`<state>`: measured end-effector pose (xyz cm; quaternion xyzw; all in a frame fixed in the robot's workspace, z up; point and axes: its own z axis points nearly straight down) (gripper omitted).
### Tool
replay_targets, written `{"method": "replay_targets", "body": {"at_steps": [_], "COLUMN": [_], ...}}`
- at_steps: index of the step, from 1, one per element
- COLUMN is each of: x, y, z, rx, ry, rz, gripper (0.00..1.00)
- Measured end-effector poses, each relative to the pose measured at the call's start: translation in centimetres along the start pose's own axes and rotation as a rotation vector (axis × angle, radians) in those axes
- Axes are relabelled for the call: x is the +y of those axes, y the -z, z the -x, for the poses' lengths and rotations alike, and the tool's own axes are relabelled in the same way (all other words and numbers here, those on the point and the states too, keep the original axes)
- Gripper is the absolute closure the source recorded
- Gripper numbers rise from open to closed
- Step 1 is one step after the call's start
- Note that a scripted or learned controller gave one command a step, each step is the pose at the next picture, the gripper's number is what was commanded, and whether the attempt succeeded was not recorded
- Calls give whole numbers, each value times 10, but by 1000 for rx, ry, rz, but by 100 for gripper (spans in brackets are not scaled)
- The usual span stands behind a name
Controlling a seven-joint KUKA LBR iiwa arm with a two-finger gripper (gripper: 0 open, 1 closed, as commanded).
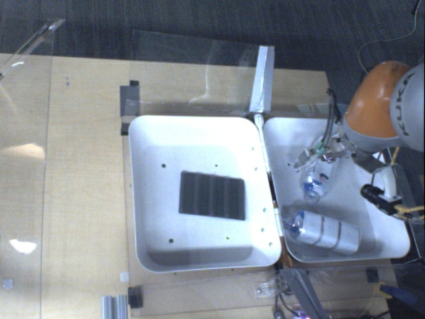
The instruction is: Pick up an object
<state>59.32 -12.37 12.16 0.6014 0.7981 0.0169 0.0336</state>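
Only readable text: partial dark letters, looks like "KU", on the grey arm [408,108] at the right edge, cut off by the frame. Can [323,231] in the right bin [392,244] shows no legible label. Dark mat [212,195] in the left bin [153,151] carries no print. Bench [66,178] has no markings.

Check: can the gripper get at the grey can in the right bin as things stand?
Probably yes. The can lies on its side near the right bin's front wall, nothing on top; the gripper hangs just behind it. The wall may crowd the approach.
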Motion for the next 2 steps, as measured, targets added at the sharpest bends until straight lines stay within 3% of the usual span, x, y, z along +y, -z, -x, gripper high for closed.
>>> {"method": "replay_targets", "body": {"at_steps": [1, 2], "x": [16, -3], "y": [29, 7], "z": [-34, -6], "rx": [31, 8], "ry": [-34, 12], "rz": [-61, -21], "gripper": [0, 0]}}
